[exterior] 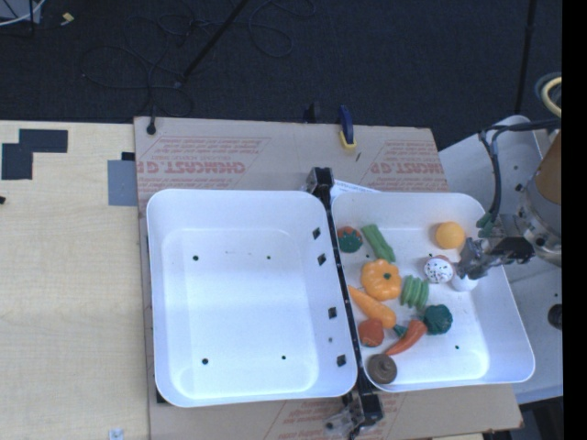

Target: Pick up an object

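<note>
Camera view: the grey two-finger gripper (476, 262) hovered beside a small white-and-red round toy (438, 269) (finger spacing impossible to tell) in the right white bin (500, 360).

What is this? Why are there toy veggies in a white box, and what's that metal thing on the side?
A camera above a bench looks down at two white bins. The left bin sits beside the right bin, which holds toy food: an orange pumpkin, a carrot, a green pod, an orange ball and more. The metal thing is a robot arm reaching in from the right. Its gripper, like a two-finger hand, is near a small white round toy. It tries to pick something up; I can't see it holding anything.
</note>
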`<state>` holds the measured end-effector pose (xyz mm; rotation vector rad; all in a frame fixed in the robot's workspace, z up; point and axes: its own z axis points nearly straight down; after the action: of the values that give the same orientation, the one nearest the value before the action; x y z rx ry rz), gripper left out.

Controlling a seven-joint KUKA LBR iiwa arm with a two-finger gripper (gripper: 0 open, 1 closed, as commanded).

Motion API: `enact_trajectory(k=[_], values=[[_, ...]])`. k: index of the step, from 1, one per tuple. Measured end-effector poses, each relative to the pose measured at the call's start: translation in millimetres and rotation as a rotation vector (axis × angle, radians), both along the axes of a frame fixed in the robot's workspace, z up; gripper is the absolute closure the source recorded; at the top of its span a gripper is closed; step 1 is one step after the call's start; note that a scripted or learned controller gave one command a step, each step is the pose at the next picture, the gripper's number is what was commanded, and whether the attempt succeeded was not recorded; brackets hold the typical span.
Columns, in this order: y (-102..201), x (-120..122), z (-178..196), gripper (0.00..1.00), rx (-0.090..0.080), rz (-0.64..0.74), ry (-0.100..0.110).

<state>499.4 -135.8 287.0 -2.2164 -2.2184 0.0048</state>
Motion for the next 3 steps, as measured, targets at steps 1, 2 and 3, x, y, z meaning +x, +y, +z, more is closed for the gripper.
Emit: enact_trajectory(k=[1,2,3], values=[[84.5,-22.1,117.8,1.0,0.0,0.007,-0.016],[90.7,-23.2,145.4,1.0,-0.002,0.002,-0.007],[92.8,-23.5,158.7,1.0,-0.002,0.001,-0.005]])
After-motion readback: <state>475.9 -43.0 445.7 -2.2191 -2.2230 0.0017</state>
